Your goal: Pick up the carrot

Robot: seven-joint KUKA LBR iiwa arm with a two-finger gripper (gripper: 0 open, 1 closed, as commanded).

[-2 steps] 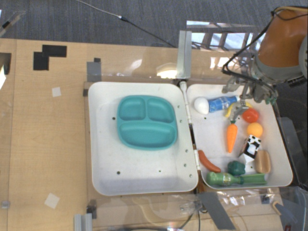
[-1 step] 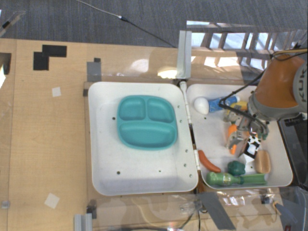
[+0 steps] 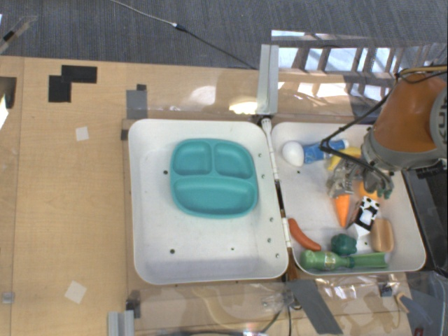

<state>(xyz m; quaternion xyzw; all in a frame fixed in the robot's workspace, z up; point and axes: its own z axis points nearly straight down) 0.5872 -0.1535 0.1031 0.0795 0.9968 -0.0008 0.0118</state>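
The carrot (image 3: 341, 210) is a short orange cone lying in the right bin (image 3: 413, 261), its tip pointing toward the front. My gripper (image 3: 345, 182) hangs just behind and above the carrot's thick end, its metal parts close over it. The grey wrist and orange band (image 3: 409, 121) reach in from the right. From this angle I cannot see whether anything sits between the gripper's tips.
Crowding the carrot are a black-and-white block (image 3: 365, 212), a tan bread piece (image 3: 382, 235), a dark green ball (image 3: 343, 243), a green bottle (image 3: 344, 260) and a red sausage (image 3: 304, 235). Farther back lies a white egg (image 3: 292, 152). The left bin (image 3: 150, 250) holds a teal divided plate (image 3: 213, 177).
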